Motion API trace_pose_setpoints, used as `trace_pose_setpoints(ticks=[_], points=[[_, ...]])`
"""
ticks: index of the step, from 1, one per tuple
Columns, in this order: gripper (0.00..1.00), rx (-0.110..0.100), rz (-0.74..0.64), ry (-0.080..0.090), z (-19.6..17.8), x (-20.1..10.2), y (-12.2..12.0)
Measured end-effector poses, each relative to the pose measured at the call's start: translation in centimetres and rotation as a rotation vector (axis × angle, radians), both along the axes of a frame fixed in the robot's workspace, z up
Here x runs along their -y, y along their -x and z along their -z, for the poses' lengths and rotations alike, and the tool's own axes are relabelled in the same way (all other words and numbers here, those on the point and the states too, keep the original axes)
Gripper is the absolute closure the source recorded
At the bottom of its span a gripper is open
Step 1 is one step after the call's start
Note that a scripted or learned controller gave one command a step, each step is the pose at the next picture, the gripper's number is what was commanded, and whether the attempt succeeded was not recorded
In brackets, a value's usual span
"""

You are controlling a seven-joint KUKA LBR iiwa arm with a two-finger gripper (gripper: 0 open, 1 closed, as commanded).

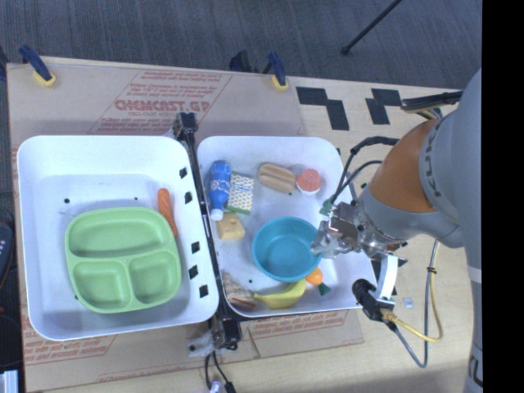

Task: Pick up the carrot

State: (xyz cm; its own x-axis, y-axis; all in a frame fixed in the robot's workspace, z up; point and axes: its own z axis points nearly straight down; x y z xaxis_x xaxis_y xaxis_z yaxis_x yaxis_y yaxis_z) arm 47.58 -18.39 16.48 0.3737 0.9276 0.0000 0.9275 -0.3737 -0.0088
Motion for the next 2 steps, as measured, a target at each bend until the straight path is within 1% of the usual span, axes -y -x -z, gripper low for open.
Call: trace_pose_setpoints(ticks=[1, 2], points=[[1.00, 0.002, 0.022, 0.000, -5.82, 1.91, -0.07], [0.00, 0.000, 0.020, -0.002, -5.71, 1.79, -0.06]])
